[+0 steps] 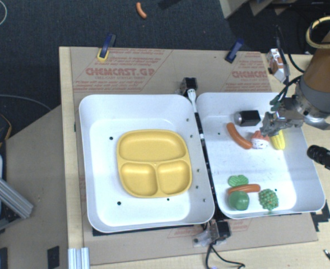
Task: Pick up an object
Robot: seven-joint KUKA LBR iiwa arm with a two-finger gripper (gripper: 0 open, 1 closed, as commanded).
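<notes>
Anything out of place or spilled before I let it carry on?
One small orange piece lies on the dark floor beyond the bench, well outside both bins. The yellow tray sits flat in the left bin.

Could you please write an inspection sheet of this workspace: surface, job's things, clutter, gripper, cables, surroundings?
Surface: cardboard-covered bench bearing a left bin and a right bin.
Job's things: in the right bin, a sausage, black cylinder, yellow corn, small red-and-white piece, and green toys near the front.
Clutter: yellow divided tray in the left bin.
Gripper: gripper low over the right bin, beside the corn; grasp unclear.
Cables: cables behind the arm; a wire at the bench front.
Surroundings: dark carpet with an orange piece.
</notes>
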